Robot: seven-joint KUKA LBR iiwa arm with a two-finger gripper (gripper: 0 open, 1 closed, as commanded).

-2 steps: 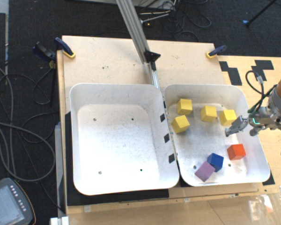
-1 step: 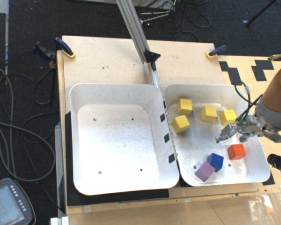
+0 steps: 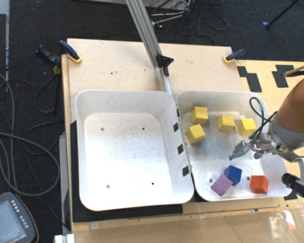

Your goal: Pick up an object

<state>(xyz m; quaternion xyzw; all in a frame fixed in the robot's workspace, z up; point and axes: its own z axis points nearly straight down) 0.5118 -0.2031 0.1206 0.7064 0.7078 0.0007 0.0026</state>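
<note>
We see the pincer [image 3: 239, 152] low over the middle of the right bin [image 3: 202, 189], reaching in from the bin's right edge, its fingers spread a little with nothing between them. The step in hand looks to us like the approach, before any grasp.

Seven blocks lie in this bin. Four yellow blocks sit toward its far edge: one [image 3: 200, 115] near the far left, one [image 3: 195, 133] just in front of it, one [image 3: 226, 122] in the middle, one [image 3: 247, 126] near the arm. Along the near edge lie a purple block [image 3: 222, 185] touching a blue block [image 3: 233, 174], and a red block [image 3: 259, 184] toward the near right corner.

The blue block lies nearest, just in front of the fingertips. We judge the next move calls for shifting over it, descending, and closing without catching the purple one. The left bin [image 3: 86, 151] on the desk [image 3: 121, 65] holds no blocks.
</note>
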